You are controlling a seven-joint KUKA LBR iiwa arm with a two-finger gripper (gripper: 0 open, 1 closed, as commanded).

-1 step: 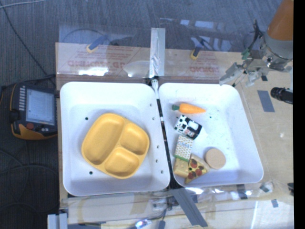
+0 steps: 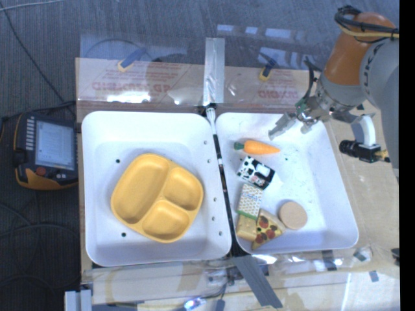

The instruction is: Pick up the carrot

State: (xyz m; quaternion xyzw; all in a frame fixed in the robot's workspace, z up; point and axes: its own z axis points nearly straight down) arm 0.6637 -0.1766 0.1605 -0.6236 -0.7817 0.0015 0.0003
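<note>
We see the carrot [image 2: 257, 148] lying in the right bin [image 2: 337, 193], above a black-and-white carton [image 2: 254, 172]. The gripper [image 2: 295, 124] hangs just up-right of it, fingers spread, empty. Red lettering on the cardboard [image 2: 139, 81] behind is unreadable.

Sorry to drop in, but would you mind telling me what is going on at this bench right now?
A grey KUKA arm is trying to pick up the carrot, which lies near the back of the right bin. Its gripper hangs just above and to the right of the carrot, with open fingers and nothing between them. The carrot sits untouched, with a black-and-white toy, a cracker, a pizza slice and a round tan disc in front of it. The left bin holds a yellow divided plate.
</note>
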